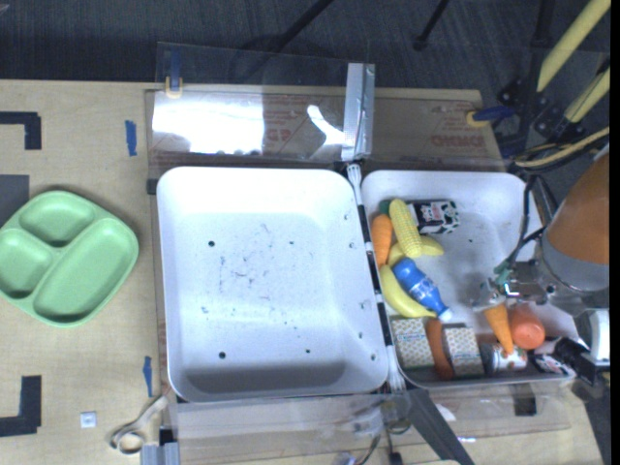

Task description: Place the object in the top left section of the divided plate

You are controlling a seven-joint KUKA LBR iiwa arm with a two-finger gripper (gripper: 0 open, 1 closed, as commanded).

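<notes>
Gripper [504, 284] low in right bin [484, 190], near orange toy [500, 325]; can't tell grip state.

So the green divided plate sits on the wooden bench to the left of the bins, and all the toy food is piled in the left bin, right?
Not quite. The green divided plate does sit on the wooden bench left of the bins, but the toy food, such as the corn and the carrot, is piled in the right bin, not the left bin. The camera view shows this.
</notes>
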